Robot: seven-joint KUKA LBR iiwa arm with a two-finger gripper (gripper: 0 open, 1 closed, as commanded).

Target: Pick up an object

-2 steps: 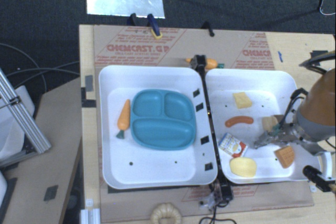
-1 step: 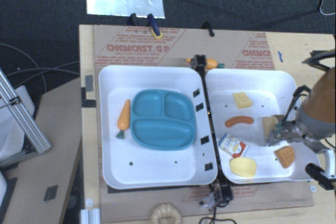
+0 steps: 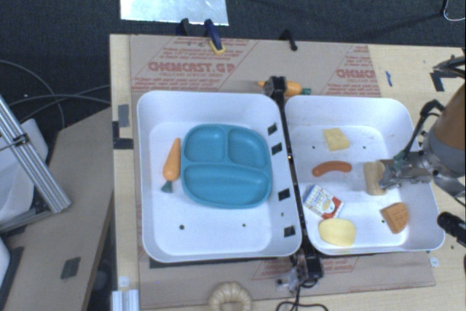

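Observation:
My gripper (image 3: 391, 177) hangs low over the right bin (image 3: 408, 120), right at a tan bread-like piece (image 3: 374, 178) near the bin's right side. The right bin also holds a pale yellow cheese cube (image 3: 336, 138), a red sausage (image 3: 331, 168), a small red and white packet (image 3: 321, 201), a round yellow piece (image 3: 337, 231) and an orange-brown toast piece (image 3: 395, 217). The left bin (image 3: 156, 229) holds a blue divided plate (image 3: 224, 164) and an orange carrot (image 3: 171, 160) to its left.
The arm's grey body (image 3: 448, 146) enters from the right edge over the right bin's rim. Black clips sit along the divider (image 3: 286, 156) between the bins. A cardboard sheet (image 3: 240, 62) lies under both bins.

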